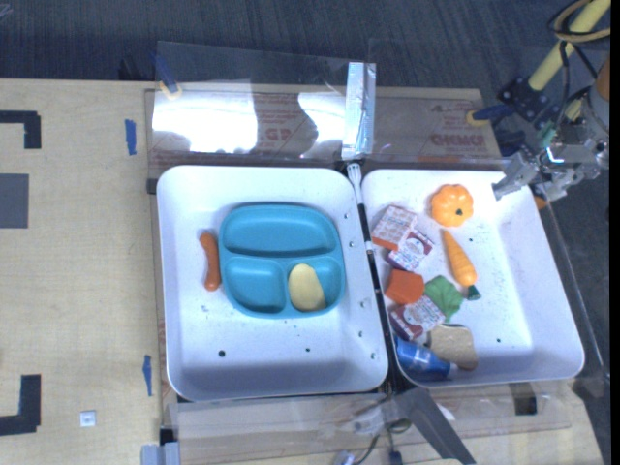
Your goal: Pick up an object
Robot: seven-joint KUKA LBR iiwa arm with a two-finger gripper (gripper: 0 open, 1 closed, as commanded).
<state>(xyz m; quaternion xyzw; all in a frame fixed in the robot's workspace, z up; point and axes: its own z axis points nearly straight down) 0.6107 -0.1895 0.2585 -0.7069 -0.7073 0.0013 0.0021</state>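
Gripper (523, 180) hovers at the right bin's (542, 289) far right corner, its grip state impossible to tell; pumpkin (451, 204) and carrot (459, 258) lie near the bin's far edge.

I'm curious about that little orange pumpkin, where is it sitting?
The pumpkin sits in the right bin, near its far edge, just above the carrot and right of the snack packets.
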